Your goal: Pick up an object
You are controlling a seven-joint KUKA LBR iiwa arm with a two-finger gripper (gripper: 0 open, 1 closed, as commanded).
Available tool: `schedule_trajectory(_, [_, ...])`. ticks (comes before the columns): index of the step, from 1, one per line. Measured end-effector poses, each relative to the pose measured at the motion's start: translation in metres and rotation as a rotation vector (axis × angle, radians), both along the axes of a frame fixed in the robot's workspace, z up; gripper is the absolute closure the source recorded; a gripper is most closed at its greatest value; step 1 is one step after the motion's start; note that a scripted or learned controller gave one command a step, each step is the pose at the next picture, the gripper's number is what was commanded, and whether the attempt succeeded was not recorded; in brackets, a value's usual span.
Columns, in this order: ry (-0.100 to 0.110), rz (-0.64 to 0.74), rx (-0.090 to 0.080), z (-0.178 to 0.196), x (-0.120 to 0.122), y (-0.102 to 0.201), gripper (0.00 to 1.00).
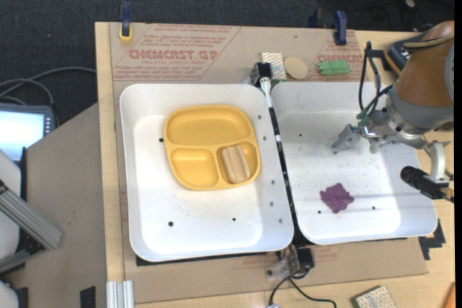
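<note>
hand: the hand [345, 141] sits over the right bin, on the bare floor of its upper middle part. it is too small and blurred here to tell whether it is released or clenched. nothing is seen in its grip.
arm: the arm [422, 90], grey with an orange band, reaches in from the right and hangs over the bin's right side.
right bin: the right bin [303, 101] is a shallow white bin, lightly scuffed.
thing to pick: the purple lump [336, 197] lies low in the right bin, left of its middle, flat on the floor and clear of the walls. it is apart from the hand, below it and a little to the left in the view.
step in hand: as i judge it, the approach; the hand is not yet over the lump.
how to do it well: bring the hand straight above the lump before going down, so the lump sits between the two sides of the grip and not under one of them. the lump looks low and soft, so go right down to the bin floor, then close, then lift plumb.
risk: a low flat thing may slip out or be pushed aside if the descent stops short.
left bin: the left bin [137, 155] holds a yellow tray [209, 128] with three sections; a tan block [233, 163] lies in the lower right one.
bench: the bench [180, 54] carries a green piece [333, 68] and a tan disc [295, 68] above the bins.
</note>
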State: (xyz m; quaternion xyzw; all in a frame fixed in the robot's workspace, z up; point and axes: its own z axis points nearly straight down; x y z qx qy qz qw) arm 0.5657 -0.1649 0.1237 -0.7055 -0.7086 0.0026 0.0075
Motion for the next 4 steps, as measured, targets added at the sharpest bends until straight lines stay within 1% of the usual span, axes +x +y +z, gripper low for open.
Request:
schedule_trajectory(1, [-0.012, -0.003, -0.005, -0.04, -0.058, 0.055, 0.0])
schedule_trajectory(2, [-0.01, -0.007, -0.005, -0.039, -0.088, 0.043, 0.0])
schedule_trajectory(3, [-0.017, -0.006, -0.007, -0.028, -0.086, 0.044, 1.0])
schedule_trajectory(4, [-0.025, 0.004, -0.004, 0.065, -0.047, 0.118, 1.0])
